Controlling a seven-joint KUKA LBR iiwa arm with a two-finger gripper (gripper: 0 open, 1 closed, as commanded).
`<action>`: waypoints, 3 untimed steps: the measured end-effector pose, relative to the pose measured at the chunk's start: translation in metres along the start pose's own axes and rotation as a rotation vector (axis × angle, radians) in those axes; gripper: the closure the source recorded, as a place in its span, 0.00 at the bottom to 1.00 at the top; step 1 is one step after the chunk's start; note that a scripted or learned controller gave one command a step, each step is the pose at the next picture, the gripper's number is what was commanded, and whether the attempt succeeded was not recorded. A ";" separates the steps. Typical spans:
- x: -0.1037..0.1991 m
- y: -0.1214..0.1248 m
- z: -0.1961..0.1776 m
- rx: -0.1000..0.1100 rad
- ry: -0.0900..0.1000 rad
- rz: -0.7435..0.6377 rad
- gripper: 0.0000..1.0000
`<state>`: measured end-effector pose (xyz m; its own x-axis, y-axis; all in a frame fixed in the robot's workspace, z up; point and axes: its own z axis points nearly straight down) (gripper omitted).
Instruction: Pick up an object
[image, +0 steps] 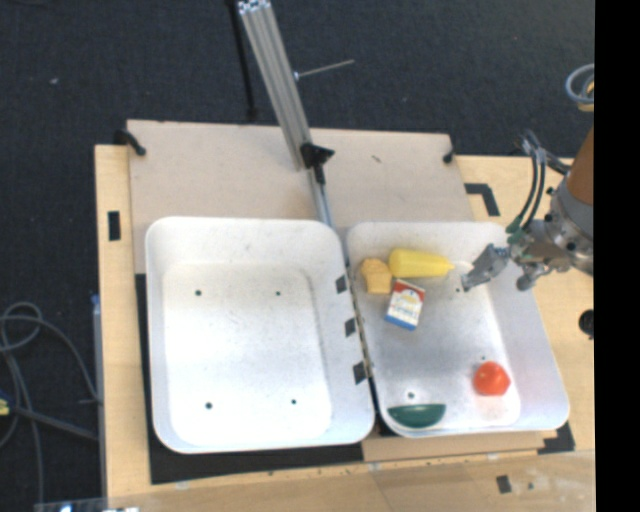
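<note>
Dark carpet surrounds your pale wooden worktop (420, 480), where two shallow white bins sit side by side. The likeliest target is the yellow corn-shaped toy (420, 264), lying on its side near the back wall of the right bin (530, 330), its tapered tip pointing toward the arm. It looks like light, hard plastic, smooth and rounded, so it may roll or squirt out of a pinch; take it across its thick middle, with the jaws set crosswise to its length. Touching its left end is a small tan lump (375, 275), perhaps toy bread. Just in front lies a little carton (405, 305), red and white on top with a blue lower edge; its printing is too small for you to read, and no brand can be made out. It should be light and stiff, with flat faces that grip well. Farther forward sit a round red-orange tomato-like toy (490, 379) and a dark green bowl-shaped piece (417, 413) against the front rim. The left bin (160, 300) holds nothing you need. Your gripper (482, 270) hovers just right of the corn's tip, grasping nothing; you cannot tell how its jaws stand.
</note>
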<state>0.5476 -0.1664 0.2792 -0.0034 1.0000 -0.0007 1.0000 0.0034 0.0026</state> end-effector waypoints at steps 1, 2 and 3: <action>0.000 0.000 0.000 -0.001 0.000 0.002 0.00; 0.001 -0.001 0.063 0.007 0.000 0.004 0.00; -0.004 -0.003 0.125 0.008 0.000 0.005 0.00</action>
<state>0.5451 -0.1703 0.1537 0.0014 1.0000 -0.0011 1.0000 -0.0014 -0.0051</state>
